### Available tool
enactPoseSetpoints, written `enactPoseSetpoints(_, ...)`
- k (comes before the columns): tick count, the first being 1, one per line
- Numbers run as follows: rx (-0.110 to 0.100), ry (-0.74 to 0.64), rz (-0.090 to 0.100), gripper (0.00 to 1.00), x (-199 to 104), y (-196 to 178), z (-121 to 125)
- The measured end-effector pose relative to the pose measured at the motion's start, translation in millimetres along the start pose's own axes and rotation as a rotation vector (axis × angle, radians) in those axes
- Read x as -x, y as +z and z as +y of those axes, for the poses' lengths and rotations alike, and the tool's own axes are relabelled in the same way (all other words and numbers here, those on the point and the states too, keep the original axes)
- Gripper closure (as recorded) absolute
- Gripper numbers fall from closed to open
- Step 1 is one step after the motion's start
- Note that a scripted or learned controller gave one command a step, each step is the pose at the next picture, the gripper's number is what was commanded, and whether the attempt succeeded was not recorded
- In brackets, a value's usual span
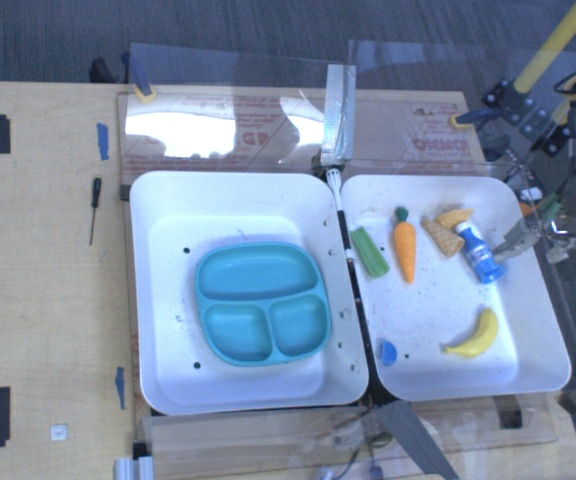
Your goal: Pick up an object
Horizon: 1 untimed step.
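Two white bins sit side by side on the surface (48,318). The left bin (158,208) holds a teal divided tray (261,301). The right bin (533,358) has open floor at its centre and near edge. A carrot (405,248) stands lengthwise, green top pointing away. A green piece (371,251) lies beside it. A blue bottle (478,251) slants, touching a tan piece (442,236). A banana (475,334) curves near the right wall. The gripper (528,230) sits at the bin's right rim just beside the bottle; its opening cannot be told.
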<state>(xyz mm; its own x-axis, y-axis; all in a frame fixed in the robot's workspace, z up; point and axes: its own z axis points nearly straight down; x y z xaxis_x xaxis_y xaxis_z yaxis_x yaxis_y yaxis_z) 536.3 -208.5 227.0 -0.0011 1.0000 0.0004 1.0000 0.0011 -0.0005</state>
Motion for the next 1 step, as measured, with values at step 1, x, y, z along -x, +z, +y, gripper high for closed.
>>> enactPoseSetpoints(1, 0.002, -0.275, -0.001, 0.0, -9.7, 96.4, 45.6)
